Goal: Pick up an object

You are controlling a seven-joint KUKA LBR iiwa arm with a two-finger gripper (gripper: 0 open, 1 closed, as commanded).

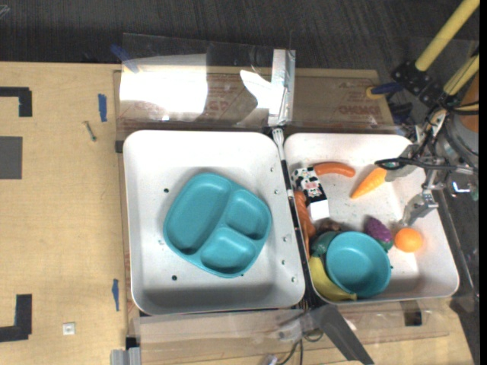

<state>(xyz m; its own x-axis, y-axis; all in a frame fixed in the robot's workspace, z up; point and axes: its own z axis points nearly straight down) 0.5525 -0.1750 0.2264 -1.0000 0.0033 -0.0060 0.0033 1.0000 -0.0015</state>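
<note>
The gripper (420, 201) hung at the right side of the right-hand bin (441, 276), low over its white floor, and whether it stood open or shut I could not tell (its metal parts ran together against the bin wall). Nothing could be seen held in it.

Nearest to it, just below and slightly left, lay a small orange fruit (409, 239), with a purple toy (378, 230) just beside that on the left. Up and to the left of the gripper lay a toy carrot (369, 182), tilted, its thick end pointing to the upper right. Further left an orange-red sausage-shaped piece (335, 169) lay near the bin's upper left corner, and beneath it a small black-and-white patterned box (308, 184) sat by the left wall.

At the bottom of that bin a teal bowl (358, 263) stood upright, with a yellow banana (323, 278) tucked against its lower left rim.

The left-hand bin (144, 158) held a teal divided plate (218, 223), lying flat near its middle.
</note>
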